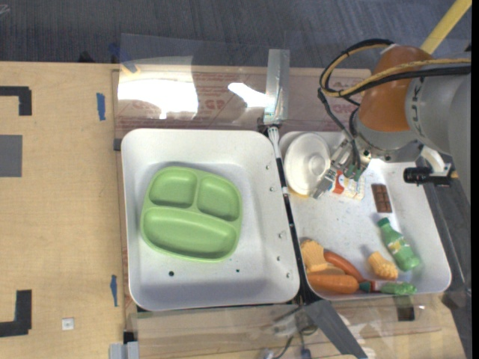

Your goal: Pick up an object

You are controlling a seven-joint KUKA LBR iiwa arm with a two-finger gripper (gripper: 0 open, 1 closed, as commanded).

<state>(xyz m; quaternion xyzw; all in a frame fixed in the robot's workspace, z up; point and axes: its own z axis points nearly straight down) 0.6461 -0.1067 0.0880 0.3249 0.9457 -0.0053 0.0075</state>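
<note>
My gripper (338, 176) is in the back part of the right bin (441, 264), low over its floor and open. One finger (324, 185) lies against the rim of a white bowl (305, 163); the other is over a small red and white packet (349, 188). Nothing shows between the fingers. A brown bar (382, 197) lies just right of the packet. Nearer the front are a green bottle (397, 247), a yellow corn piece (382, 265), a carrot (333, 282), a red sausage (346, 264) and a bread piece (314, 256).
The left bin (254, 155) holds a green divided plate (192, 212). A metal divider (288, 223) separates the bins. The arm's orange band (389, 99) and cables hang over the right bin's back right corner. A small green object (397, 289) lies at the front edge.
</note>
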